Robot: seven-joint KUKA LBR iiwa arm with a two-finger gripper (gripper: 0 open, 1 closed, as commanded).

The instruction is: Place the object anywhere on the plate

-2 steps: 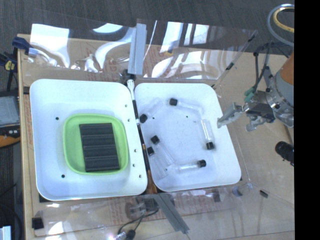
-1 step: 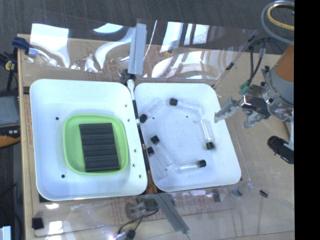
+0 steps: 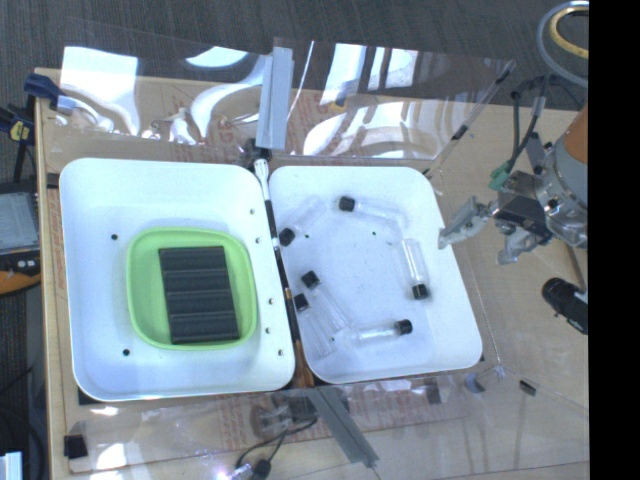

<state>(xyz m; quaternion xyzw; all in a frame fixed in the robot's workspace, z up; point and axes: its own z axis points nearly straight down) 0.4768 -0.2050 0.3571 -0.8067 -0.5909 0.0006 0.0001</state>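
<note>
hovering off the right bin's (image 3: 455, 298) edge, gripper (image 3: 490, 233) with jaws spread, holding nothing. clear tubes (image 3: 413, 266) with black caps scattered loose in that bin, none on the green plate (image 3: 140, 268) in the left bin (image 3: 85, 208), likely awaiting a pick.

The table (image 3: 520, 348) is pale wood under a glossy clear sheet that mirrors the lights along its far edge. Two shallow white bins sit on it side by side, touching at their inner rims: the left bin (image 3: 90, 198) and the right bin (image 3: 455, 298). A grey metal bar (image 3: 274, 98) lies behind their junction, and another grey strip (image 3: 345, 428) lies at the near edge.
</note>
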